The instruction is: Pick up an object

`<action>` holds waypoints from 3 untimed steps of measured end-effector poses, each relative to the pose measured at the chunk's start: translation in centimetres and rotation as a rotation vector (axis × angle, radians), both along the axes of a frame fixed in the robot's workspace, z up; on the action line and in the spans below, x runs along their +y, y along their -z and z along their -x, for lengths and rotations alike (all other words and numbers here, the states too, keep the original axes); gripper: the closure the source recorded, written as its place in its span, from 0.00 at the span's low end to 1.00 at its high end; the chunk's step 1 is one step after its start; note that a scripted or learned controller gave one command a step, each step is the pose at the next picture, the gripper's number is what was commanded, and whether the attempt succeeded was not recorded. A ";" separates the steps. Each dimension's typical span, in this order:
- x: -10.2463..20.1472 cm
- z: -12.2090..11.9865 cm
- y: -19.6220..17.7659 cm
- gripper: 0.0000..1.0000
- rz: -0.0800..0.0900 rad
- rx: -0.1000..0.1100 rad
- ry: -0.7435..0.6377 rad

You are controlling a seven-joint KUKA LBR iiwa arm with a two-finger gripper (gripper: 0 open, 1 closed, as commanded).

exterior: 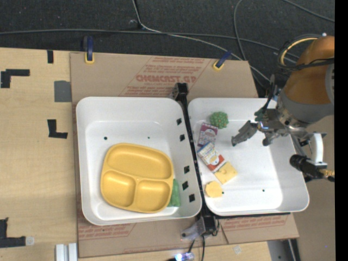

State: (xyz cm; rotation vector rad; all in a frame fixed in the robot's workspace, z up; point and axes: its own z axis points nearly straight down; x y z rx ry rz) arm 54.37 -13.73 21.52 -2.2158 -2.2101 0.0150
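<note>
Hanging over the right shallow white bin, near its right side: the grey two-finger gripper, fingers spread wide, nothing between them. Well apart from the small things to grab, all bunched by the left wall of that bin: fuzzy green ball at the top, pink-and-white packet just under it, red-and-white packet touching that one, yellow cheese-like wedge lower, round yellow piece lowest.

Could go wrong: closing on air, so far from the pile. Could also pinch two packets at once, since touching. Flat packets hard to get under, so maybe slipping out. Could bump the black divider between the bins, with the things so near it.

Hard to make out: words on the packets, too small. Green thing in the left white bin half hidden behind the big yellow plastic tray with three parts. Grey arm with orange band cut off at the right edge
</note>
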 end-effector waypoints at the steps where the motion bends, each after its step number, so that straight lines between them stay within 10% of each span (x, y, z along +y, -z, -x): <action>1: 0.0 -0.3 -0.8 0.00 0.002 -0.013 -0.004; 3: 0.6 -0.5 10.1 0.00 0.001 -0.009 -0.004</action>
